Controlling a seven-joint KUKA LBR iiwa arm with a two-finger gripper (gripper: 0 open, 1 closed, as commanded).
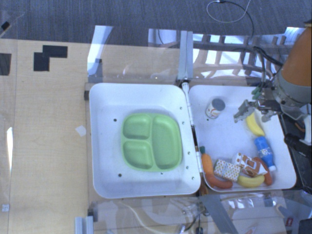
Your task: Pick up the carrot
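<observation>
The carrot [207, 164] is a short orange piece lying against the left wall of the right bin [229, 94], near its front corner. My gripper [254, 112] hovers over the back right part of that bin, far from the carrot, just above a yellow banana [255, 125]. Its fingers [241, 113] are spread open with nothing between them.
The left bin [105, 130] holds a green divided plate [151, 141]. In the right bin are a small can [213, 108], a blue bottle [264, 151], a patterned box [226, 170], a second box [248, 164], a reddish sausage [219, 183] and another banana [251, 181], crowded beside the carrot.
</observation>
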